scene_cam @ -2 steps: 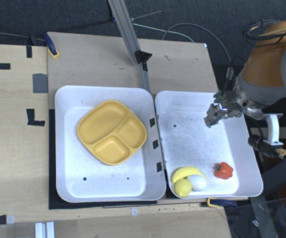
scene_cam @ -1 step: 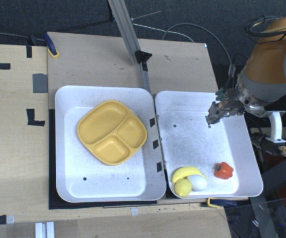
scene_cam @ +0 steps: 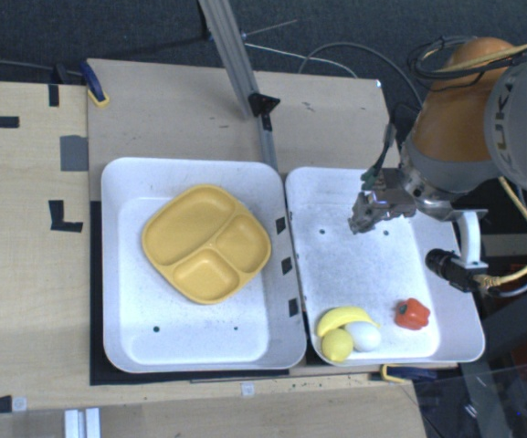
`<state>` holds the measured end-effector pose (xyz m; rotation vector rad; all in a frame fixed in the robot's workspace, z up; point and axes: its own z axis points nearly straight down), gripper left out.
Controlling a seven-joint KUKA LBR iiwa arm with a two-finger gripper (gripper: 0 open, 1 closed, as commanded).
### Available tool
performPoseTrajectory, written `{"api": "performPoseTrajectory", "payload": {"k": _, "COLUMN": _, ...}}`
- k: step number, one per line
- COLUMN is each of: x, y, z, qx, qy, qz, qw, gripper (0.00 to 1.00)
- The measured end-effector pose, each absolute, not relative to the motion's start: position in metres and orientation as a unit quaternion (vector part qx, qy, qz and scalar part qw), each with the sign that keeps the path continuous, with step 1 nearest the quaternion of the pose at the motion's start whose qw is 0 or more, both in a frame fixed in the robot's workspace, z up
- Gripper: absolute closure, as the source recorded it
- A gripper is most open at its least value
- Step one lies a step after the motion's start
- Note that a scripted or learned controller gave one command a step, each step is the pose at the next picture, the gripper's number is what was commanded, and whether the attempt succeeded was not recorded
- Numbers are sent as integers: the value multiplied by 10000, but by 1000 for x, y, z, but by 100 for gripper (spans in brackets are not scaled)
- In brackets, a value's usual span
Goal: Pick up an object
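My tool hangs over the upper part of the right bin, above bare white floor; from this angle I cannot tell how it is set, and nothing can be seen in its grasp. The things to pick lie well apart from it, along the bin's near edge. A yellow banana, short and curved, arches over a small white egg-like ball, with a round yellow lemon-like fruit touching both in the lower left corner. A small red pepper-shaped piece, glossy with a dark stem end, sits alone just to their right. In the left bin, a yellow three-compartment plate lies tilted at a slant to the walls. Both bins rest side by side on the worktop.
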<state>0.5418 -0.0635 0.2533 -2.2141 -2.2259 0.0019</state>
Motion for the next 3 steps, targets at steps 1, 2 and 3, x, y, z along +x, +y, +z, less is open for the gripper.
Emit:
{"api": "performPoseTrajectory", "payload": {"k": 1, "x": 546, "y": -13, "z": 256, "qx": -7045, "qy": -7097, "qz": 0, "qw": 10, "gripper": 100}}
{"api": "performPoseTrajectory", "payload": {"k": 2, "x": 547, "y": 35, "z": 239, "qx": -7050, "qy": -7092, "qz": 13, "qw": 17, "gripper": 100}}
{"api": "performPoseTrajectory", "payload": {"k": 3, "x": 539, "y": 81, "z": 238, "qx": -7048, "qy": -7094, "qz": 6, "qw": 14, "gripper": 100}}
